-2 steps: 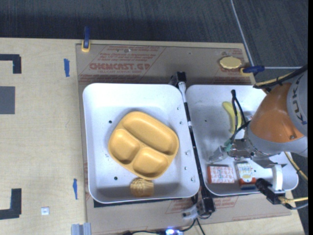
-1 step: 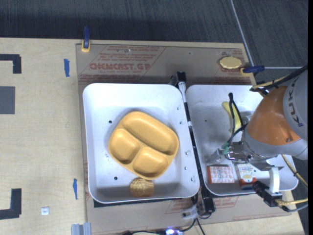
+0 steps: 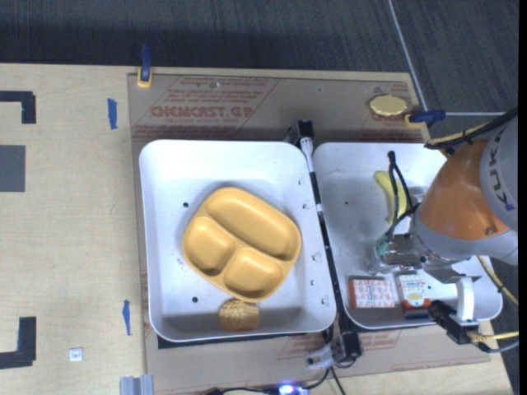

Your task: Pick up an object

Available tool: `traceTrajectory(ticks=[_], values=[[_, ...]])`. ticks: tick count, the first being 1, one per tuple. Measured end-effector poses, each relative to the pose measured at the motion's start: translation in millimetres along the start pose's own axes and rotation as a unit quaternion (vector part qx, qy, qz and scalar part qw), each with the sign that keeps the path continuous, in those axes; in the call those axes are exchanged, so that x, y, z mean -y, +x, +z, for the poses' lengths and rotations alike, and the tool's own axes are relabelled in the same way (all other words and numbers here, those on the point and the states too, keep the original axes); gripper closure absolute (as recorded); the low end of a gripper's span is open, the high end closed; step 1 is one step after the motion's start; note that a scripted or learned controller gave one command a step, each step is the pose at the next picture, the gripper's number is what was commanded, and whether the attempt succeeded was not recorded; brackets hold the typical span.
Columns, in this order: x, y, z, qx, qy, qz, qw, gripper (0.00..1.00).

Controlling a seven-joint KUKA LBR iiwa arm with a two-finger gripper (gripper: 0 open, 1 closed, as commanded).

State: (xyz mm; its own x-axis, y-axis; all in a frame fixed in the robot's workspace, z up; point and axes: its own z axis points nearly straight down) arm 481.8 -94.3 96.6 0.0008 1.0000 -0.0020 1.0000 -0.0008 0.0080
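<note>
My arm (image 3: 461,196) reaches from the right into the right bin (image 3: 354,179), and my pincer (image 3: 401,252) is low over its front part; I cannot tell its state. Just in front of it lie a red box (image 3: 370,292) and a packet (image 3: 412,287), side by side. A banana (image 3: 385,189) lies behind. In the left bin (image 3: 165,179) sit a yellow tray (image 3: 240,241) and a small ball (image 3: 239,313).

One fixed overhead camera, slanted over both bins (image 3: 156,220).
</note>
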Motion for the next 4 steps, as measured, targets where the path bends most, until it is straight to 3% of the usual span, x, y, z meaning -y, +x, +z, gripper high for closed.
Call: traceTrajectory(ticks=[1, 2, 3, 4], values=[[0, 0, 0, 0.000, 0.000, 0.000, 1.0000, 0.00], [2, 2, 11, -0.001, 0.003, -0.001, 1.0000, 0.00], [0, 1, 0, 0.000, 0.000, 0.000, 1.0000, 1.00], [0, 1, 0, 0.000, 0.000, 0.000, 1.0000, 0.00]])
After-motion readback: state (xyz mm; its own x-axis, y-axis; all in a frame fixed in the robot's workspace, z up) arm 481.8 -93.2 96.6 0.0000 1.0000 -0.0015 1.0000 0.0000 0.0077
